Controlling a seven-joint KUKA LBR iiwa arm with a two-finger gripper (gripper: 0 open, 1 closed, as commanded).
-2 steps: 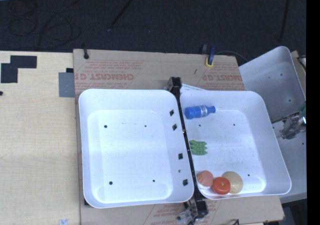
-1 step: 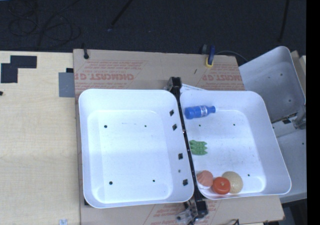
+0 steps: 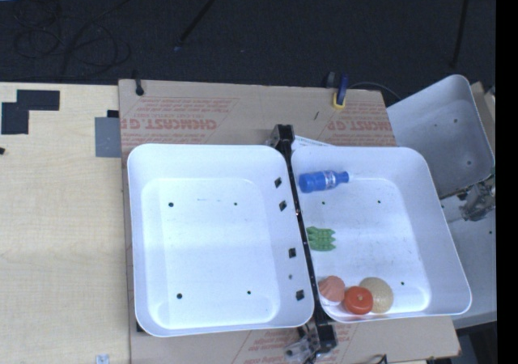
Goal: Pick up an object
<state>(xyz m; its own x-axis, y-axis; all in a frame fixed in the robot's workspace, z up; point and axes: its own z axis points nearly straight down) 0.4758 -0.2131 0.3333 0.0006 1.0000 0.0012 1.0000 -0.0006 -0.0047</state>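
In the right bin [image 3: 433, 201], a blue bottle [image 3: 324, 181] lies on its side near the far left corner. A small green ridged object [image 3: 320, 239] rests against the bin's left wall, about halfway down. Three round pieces crowd the near edge: a pale pink one [image 3: 331, 288], a red one [image 3: 358, 300] and a tan one [image 3: 378, 293]. They touch one another.
The left bin [image 3: 210, 233] sits beside the right one, with a black strip [image 3: 295, 225] running between them. Both rest on printed cardboard [image 3: 243, 116]. A grey metal sheet [image 3: 441, 124] leans at the far right. A yellow and blue clamp [image 3: 341, 94] stands at the cardboard's back edge.
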